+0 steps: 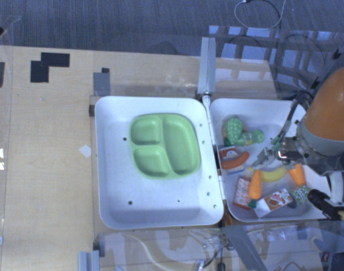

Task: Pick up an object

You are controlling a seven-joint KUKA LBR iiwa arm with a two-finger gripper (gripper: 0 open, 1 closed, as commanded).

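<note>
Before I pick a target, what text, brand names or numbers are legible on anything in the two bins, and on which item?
No text is legible.
Red and white packet in the right white bin: printed markings, too blurred to read.
Orange-red carton beside the orange carrot: label too small to read.
Red and white item at the bin's left wall: unreadable.
Green divided plate: no markings seen.

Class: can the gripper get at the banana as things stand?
Probably yes. The gripper hangs just above the banana in the right bin, and nothing lies over it, though two carrots crowd its ends.
</note>
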